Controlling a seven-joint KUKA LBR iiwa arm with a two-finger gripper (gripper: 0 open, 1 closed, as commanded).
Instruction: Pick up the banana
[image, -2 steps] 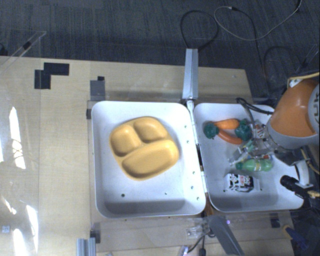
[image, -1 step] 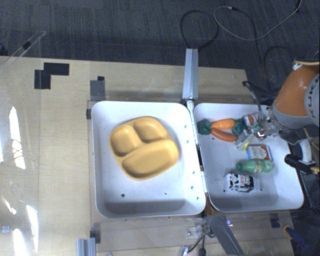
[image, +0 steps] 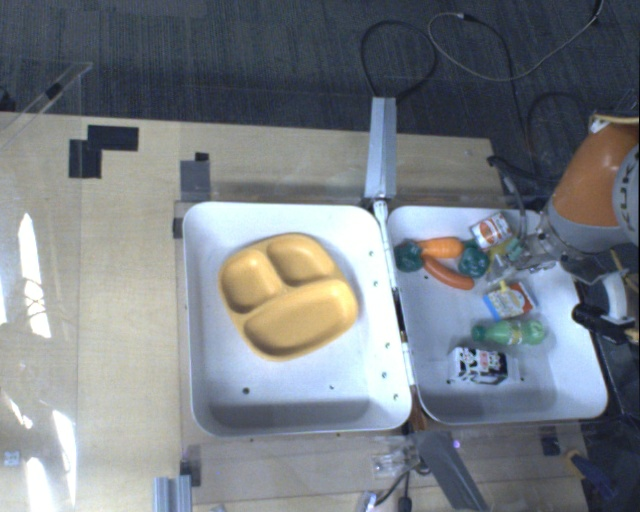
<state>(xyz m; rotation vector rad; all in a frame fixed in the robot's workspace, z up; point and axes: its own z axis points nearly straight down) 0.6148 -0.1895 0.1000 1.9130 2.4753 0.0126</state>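
Note:
My gripper (image: 520, 253) reaches in from the right over the back part of the right bin (image: 560, 395). Above it are the grey wrist and the orange band (image: 590, 185). The gripper's tip hangs among small items: a red and white packet (image: 490, 231) just to its left and a colourful packet (image: 507, 299) just below it. Nothing can be seen held in the gripper.
The left bin (image: 215, 390) holds a yellow three-compartment plate (image: 288, 293). In the right bin lie two orange carrots (image: 441, 247) (image: 450, 276) with green tops, a green bottle (image: 510, 333) and a black-and-white carton (image: 479, 365). A metal post (image: 382, 150) stands behind the bins.

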